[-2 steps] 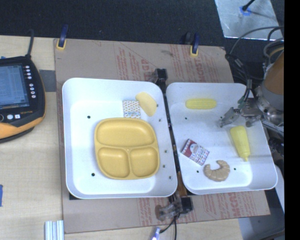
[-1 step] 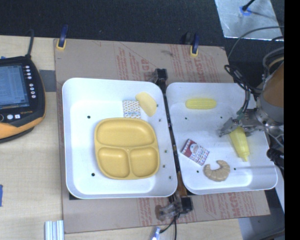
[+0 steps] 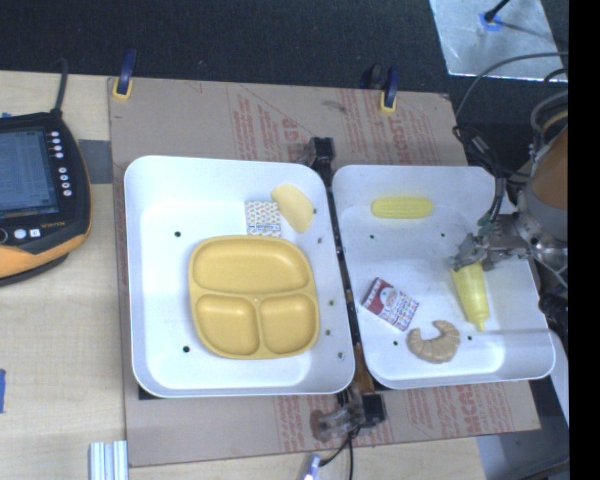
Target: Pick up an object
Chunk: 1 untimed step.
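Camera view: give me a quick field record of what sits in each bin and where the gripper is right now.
left bin: yellow divided tray, small patterned packet, pale yellow piece near the far edge
right bin: corn cob, red-and-white packet, croissant, yellow bottle
gripper: over the right bin, at the yellow bottle's upper end
grasp: cannot tell from this view
outside bins: tablet controller on the bench, left
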Motion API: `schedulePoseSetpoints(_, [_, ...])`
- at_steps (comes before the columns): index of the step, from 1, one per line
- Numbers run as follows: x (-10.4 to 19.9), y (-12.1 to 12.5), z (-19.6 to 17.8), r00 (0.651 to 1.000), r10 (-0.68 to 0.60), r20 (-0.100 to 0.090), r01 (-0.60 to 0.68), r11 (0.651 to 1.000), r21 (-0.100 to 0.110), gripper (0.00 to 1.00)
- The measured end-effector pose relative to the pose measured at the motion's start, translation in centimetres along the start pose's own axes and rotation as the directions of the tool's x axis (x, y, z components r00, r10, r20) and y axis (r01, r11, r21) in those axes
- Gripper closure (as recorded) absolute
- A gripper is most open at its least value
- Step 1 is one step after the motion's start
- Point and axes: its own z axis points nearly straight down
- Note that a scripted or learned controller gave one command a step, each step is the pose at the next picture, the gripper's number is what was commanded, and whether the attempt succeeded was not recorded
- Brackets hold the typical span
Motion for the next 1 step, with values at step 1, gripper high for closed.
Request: schedulePoseSetpoints(1, [7.84,4.16,-3.38,1.000,0.000,-0.001,0.000,1.000,-0.002,1.00])
